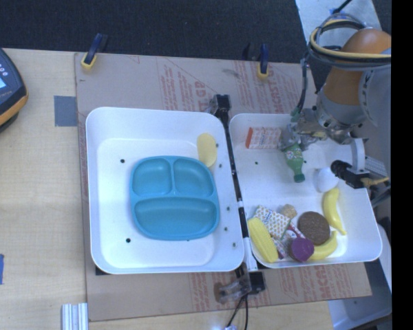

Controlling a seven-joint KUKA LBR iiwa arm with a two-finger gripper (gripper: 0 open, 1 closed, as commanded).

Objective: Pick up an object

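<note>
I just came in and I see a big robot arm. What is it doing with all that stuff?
The gripper is down in the right bin, on a small green bottle that seems to sit between its fingers. Toy food lies piled at the bin's near edge, including a banana. The left bin holds a blue plate.

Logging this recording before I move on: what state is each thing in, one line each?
gripper: low over the right bin's far end, at the green bottle.
green bottle: in the right bin, below the gripper; grip unclear.
blue divided plate: flat in the left bin.
banana: lying in the right bin.
brown cookie: resting on the near pile.
</note>
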